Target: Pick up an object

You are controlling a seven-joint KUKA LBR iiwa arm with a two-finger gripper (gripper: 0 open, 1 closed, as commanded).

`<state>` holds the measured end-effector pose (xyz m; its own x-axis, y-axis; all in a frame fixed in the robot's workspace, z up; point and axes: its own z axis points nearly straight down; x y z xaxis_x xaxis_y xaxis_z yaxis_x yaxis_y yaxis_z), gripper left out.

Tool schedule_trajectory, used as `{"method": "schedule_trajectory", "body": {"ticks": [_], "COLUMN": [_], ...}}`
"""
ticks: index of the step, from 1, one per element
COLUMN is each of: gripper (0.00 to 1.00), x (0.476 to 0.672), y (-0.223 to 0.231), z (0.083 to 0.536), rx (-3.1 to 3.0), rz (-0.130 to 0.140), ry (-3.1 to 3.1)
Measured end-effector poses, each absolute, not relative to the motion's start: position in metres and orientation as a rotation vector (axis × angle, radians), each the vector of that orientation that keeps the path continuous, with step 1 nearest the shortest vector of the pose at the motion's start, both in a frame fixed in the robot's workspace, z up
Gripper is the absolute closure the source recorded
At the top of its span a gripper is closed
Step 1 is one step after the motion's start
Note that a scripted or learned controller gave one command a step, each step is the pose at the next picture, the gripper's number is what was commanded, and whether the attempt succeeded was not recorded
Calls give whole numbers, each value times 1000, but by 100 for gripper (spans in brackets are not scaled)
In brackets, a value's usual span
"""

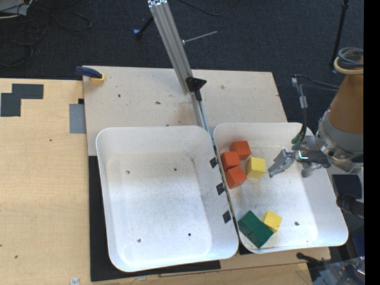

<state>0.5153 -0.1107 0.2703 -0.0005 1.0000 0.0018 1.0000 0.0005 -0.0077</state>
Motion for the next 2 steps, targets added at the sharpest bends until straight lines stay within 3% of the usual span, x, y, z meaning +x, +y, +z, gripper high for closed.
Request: {"method": "schedule_trajectory", "body": {"ticks": [1, 2], "gripper": [0, 0], "x": [516, 520], "y": [-112, -112], "z": [272, 228], "rx": [-2225, -2218], "rz": [2, 7], "ry": [-2215, -2214]}}
